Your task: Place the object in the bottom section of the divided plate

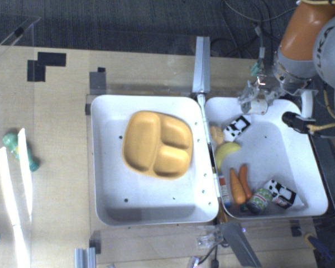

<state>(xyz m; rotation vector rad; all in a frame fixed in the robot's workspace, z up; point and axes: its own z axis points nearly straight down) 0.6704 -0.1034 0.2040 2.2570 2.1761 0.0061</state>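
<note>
A yellow divided plate (156, 144) lies in the left bin (151, 208), with one long section on its left and two smaller ones on its right, all bare. My gripper (255, 100) hangs over the far edge of the right bin (301, 166), with nothing seen in it. Just below it lies a black-and-white patterned item (236, 128). Nearer the front are a yellow-green fruit (226, 151), two carrots (239, 185), a green can (259, 201) and a second black-and-white item (282, 193).
A metal post (201, 66) stands behind the rim shared by the two bins. On the bench at far left there are a green object (14, 143) and white strips (11, 205). Black marks (44, 63) sit at the back left.
</note>
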